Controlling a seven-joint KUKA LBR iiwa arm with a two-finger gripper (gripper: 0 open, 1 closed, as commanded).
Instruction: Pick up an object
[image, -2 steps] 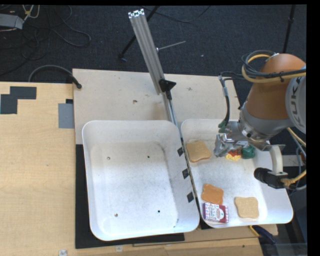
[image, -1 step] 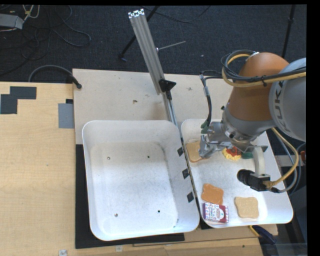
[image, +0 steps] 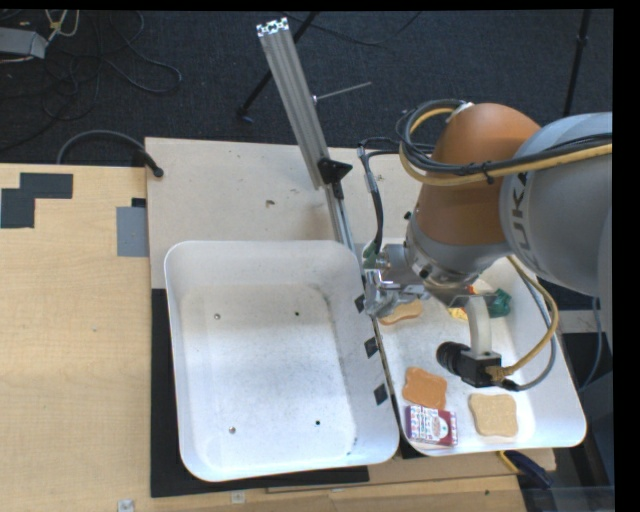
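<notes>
So on the left there's the pale wooden counter (image: 70, 330), and next to it sits the big shallow white plastic bin (image: 260, 380), with just a few dark specks on its floor. A long silver metal rail (image: 297, 105) slants from the top middle of the frame down to the seam between the two bins.

Right at that seam, around the middle of the frame, the grey arm with the orange band (image: 480, 190) has its jaws low over the upper left corner of the smaller white bin (image: 545, 400). Honestly can't tell if the jaws are wide or narrow, the wrist covers too much.

A flat tan bread-like piece (image: 402, 313) lies just beside the jaws. Lower down sit an orange-brown toast-shaped slice (image: 425, 387) and a red and white packet (image: 430, 425) touching it, then a paler toast slice (image: 493, 414) near them. A small green thing (image: 497, 302) sits further up, under the arm.
</notes>
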